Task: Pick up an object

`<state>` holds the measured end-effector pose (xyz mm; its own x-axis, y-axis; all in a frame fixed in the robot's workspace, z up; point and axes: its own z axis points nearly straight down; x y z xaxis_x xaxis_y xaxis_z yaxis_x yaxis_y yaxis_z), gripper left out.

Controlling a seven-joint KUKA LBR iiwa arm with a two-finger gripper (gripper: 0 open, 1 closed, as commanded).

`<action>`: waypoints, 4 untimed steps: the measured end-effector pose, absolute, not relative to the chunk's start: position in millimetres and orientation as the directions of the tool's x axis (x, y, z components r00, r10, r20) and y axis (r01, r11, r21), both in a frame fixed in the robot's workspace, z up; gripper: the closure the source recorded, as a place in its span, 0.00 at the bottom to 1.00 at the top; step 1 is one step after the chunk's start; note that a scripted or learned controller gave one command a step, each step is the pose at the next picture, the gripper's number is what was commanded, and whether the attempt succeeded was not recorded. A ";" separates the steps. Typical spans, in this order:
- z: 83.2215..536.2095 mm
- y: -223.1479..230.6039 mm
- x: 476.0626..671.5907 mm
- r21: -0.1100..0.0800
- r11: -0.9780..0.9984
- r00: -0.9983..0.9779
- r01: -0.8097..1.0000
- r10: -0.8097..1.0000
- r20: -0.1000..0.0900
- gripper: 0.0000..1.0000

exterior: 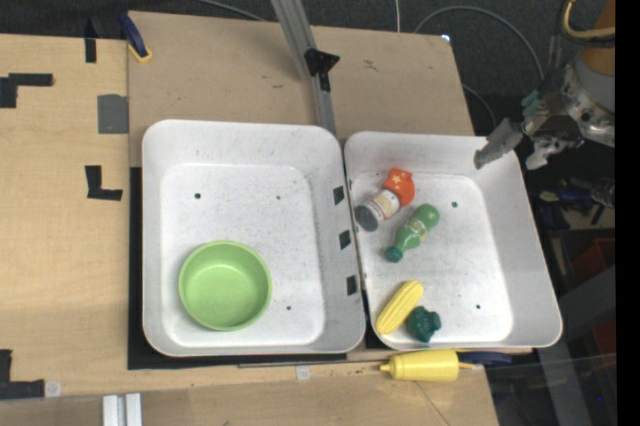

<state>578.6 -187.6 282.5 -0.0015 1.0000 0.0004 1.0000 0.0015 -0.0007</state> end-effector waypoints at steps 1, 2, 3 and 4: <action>282.5 -187.6 578.6 -0.001 0.001 -0.001 1.000 1.000 0.000 0.00; 218.4 -188.0 574.4 -0.007 0.001 -0.001 1.000 1.000 0.000 0.00; 155.6 -181.2 576.0 -0.008 0.002 -0.002 1.000 1.000 0.001 0.00; 116.8 -171.1 583.2 0.018 0.000 0.000 1.000 1.000 0.001 0.00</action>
